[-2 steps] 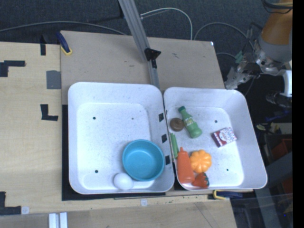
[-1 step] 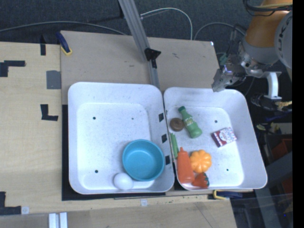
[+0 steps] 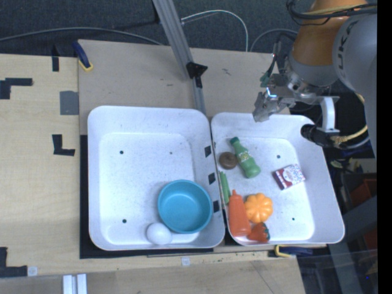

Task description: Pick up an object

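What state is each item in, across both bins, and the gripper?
Blue bowl: upright, left bin.
White ball: beside the bowl.
Green bottle: lying flat, right bin.
Brown round object: beside the bottle.
Orange pumpkin: resting, right bin.
Orange-red bottle: lying flat.
Small red carton: lying apart from the others.
Gripper: above the right bin's far rim, holding nothing visible.

Two white bins; one blue bowl; one white ball; one green bottle.

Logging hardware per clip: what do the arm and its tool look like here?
The arm is grey with rounded housings and a broad orange band above the wrist. Thin dark cables loop over the band. The tool is a small grey metal assembly with dark fittings; a white bracket-like part sits beside it.
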### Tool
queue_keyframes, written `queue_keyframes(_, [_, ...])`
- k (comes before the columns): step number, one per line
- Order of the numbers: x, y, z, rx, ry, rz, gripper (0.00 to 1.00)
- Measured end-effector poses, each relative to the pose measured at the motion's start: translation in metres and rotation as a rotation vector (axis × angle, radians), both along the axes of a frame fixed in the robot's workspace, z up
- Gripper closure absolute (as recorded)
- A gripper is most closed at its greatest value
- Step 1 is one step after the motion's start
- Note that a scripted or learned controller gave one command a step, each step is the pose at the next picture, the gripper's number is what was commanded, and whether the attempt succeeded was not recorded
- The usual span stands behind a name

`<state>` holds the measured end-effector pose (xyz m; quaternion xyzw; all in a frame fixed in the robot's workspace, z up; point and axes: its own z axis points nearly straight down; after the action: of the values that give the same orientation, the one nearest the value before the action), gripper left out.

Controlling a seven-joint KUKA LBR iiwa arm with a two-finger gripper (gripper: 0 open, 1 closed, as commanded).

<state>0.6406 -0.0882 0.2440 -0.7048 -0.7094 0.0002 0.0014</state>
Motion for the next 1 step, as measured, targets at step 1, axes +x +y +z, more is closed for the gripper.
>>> queue_keyframes(1, [-0.0035,0.053,0.0045,0.0,0.0,0.0,1.0])
